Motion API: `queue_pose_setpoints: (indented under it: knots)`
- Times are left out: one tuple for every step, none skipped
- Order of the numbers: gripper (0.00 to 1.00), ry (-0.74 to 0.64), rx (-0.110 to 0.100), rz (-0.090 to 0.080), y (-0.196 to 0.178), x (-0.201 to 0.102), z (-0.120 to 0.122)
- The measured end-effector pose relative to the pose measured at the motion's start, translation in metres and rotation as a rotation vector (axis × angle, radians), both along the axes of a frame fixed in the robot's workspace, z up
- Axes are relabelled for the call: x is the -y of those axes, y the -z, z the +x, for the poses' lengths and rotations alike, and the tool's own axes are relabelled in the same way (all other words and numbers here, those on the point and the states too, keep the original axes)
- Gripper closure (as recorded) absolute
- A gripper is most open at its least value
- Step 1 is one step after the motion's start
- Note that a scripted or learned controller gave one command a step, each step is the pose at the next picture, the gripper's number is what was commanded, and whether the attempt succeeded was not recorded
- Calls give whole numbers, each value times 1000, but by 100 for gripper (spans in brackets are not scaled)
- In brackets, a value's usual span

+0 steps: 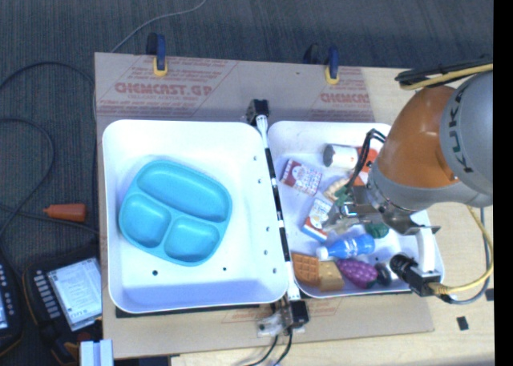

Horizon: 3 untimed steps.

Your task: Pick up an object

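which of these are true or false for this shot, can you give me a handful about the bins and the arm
1. A blue divided tray lies in the left bin. True.
2. The gripper is over the left bin. False: it is over the right bin, above the clutter.
3. A bunch of purple grapes lies near the right bin's front edge. True.
4. The blue tray has four compartments. False: it has three.
5. Two blue clamps grip the board's far edge. True.
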State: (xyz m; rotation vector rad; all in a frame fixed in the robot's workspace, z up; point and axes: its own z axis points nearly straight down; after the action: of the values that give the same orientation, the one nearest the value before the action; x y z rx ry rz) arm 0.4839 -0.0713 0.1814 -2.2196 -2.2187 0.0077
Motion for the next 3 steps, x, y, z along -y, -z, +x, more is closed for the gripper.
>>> queue_pose_setpoints:
  knots:
    - [0, -1, 0, 1, 0, -1, 0]
    - [0, -1, 9, 1, 96, 27, 10]
    - [100, -1, 9, 0, 88, 27, 11]
